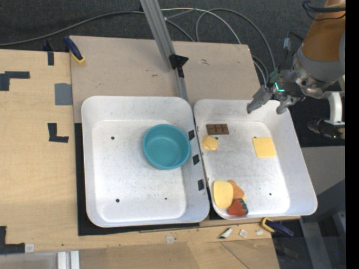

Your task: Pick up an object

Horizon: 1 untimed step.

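The arm (324,32) is cut off by the top-right corner, and a red item (239,207) lies half hidden under the yellow piece (223,193).

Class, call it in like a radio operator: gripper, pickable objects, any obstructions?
Gripper open, holding nothing, over right bin's far rim. Yellow square nearest, flat, apart from others. Nothing in the way.

A wooden bench (33,167) holds a brown board (123,66). Two white bins sit on it side by side. The left bin (101,206) and the right bin (297,189) touch in the middle. A grey pole (160,32) leans across the board, with a black clip (178,61) on it. Black cables (224,21) loop behind the board. A blue and yellow clamp (74,49) sits at the board's far left corner. Another clamp (275,226) lies at the front, just below the right bin. Black tape bits (53,132) stick to the wood.
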Each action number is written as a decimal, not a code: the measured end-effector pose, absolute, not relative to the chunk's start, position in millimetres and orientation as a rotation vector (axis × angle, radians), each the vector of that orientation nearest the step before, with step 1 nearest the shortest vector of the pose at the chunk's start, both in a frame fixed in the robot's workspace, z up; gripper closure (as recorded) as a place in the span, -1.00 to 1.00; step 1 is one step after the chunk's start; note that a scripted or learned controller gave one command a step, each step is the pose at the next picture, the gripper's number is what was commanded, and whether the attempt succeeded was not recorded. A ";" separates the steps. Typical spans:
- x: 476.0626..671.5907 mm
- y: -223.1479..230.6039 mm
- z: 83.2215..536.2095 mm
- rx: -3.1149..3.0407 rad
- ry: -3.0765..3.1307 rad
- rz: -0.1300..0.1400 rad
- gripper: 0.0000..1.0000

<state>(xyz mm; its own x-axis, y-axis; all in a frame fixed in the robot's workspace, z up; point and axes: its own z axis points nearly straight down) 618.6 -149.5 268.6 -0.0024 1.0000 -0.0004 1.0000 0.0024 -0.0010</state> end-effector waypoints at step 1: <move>616.3 -152.2 224.6 -2.218 -2.221 0.006 -1.00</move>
